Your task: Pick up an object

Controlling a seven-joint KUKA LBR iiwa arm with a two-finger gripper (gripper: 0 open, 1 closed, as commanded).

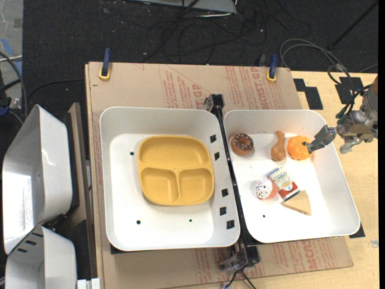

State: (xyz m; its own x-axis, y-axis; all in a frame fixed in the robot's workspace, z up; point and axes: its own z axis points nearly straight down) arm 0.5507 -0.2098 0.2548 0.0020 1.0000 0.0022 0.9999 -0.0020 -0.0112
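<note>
Overhead, cardboard (180, 80) underlies both bins (120, 179); end effector (319, 140) state unclear.

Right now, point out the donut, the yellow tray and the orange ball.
donut (242, 144): camera view, on its brown frosted ring.
yellow tray (175, 169): camera view, on the divider between its compartments.
orange ball (296, 149): camera view, on its rounded top.
</note>
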